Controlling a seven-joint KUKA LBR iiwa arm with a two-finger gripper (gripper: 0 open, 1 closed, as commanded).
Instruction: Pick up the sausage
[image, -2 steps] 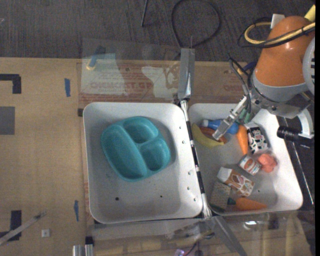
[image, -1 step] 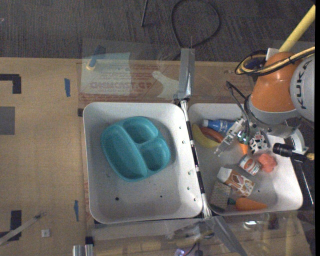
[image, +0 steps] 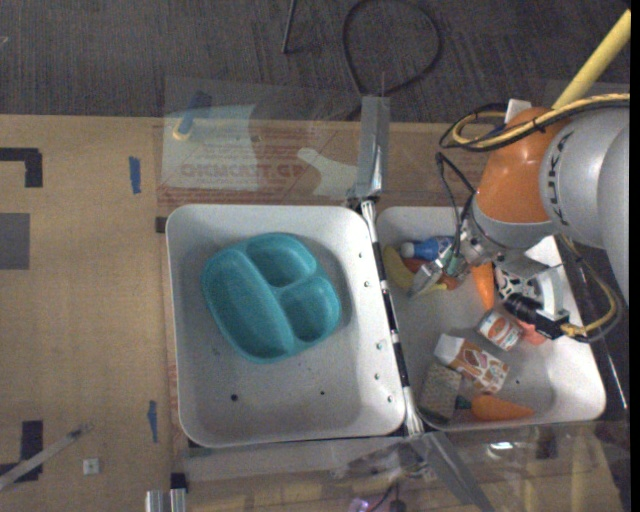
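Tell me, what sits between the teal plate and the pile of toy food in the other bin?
In the camera view, between the teal divided plate and the toy food lie bare white floor of the left bin and the two bins' touching rims.

A grey robot arm with an orange band (image: 520, 190) is seen reaching into the right shallow white bin (image: 590, 385), its gripper (image: 437, 275) lowered among small jumbled food items. A teal three-compartment plastic plate (image: 270, 295) is pictured in the left shallow white bin (image: 285, 405).
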